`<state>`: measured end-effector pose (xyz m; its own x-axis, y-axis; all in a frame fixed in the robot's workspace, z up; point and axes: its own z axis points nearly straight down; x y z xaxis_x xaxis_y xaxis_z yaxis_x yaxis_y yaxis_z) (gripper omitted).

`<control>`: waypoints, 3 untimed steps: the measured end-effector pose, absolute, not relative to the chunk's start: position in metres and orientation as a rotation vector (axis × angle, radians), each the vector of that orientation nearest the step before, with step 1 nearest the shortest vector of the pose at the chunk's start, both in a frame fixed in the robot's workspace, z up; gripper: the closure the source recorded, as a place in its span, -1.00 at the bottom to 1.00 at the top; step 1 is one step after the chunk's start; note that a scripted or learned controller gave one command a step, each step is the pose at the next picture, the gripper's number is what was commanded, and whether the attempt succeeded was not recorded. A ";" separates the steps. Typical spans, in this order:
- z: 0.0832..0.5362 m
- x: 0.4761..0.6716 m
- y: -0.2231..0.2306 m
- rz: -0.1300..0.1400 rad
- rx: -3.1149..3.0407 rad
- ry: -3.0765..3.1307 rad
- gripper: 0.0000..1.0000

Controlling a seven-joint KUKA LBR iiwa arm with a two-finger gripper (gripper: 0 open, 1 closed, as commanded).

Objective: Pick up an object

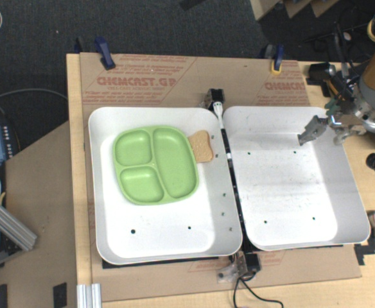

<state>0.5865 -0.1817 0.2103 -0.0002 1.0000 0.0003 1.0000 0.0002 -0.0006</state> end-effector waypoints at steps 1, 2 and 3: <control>0.376 0.605 -0.063 -0.025 -2.216 -2.247 -1.00; 0.544 0.543 -0.102 -0.020 -2.239 -2.231 -1.00; 0.523 0.477 -0.060 0.000 -2.215 -2.224 -1.00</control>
